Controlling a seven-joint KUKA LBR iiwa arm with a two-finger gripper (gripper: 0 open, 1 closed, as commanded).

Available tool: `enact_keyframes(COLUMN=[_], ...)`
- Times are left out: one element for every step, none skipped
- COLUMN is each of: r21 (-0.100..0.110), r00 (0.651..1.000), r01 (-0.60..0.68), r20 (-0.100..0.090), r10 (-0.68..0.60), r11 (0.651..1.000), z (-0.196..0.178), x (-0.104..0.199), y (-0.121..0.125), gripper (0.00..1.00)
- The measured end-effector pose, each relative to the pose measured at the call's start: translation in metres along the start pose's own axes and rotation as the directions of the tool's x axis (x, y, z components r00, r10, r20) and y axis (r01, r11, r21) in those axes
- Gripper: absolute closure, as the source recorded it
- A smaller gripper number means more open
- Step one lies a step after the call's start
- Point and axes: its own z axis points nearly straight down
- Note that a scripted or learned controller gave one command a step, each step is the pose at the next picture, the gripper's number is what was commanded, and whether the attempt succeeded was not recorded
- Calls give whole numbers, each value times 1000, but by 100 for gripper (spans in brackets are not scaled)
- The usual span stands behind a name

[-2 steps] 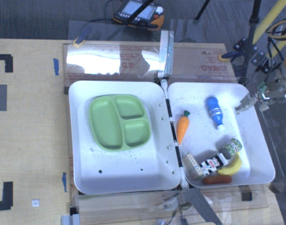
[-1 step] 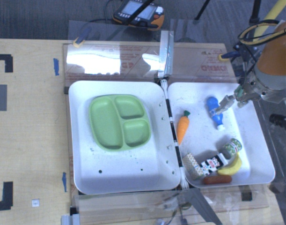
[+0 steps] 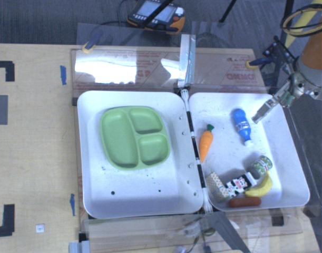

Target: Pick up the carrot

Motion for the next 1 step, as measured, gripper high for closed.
enact_keyframes(r21=[-1], r00=[968], r01=[252], r20=[1], r10=[-252], r11=[968], z=[3], x=[11], y=[55], gripper=[0])
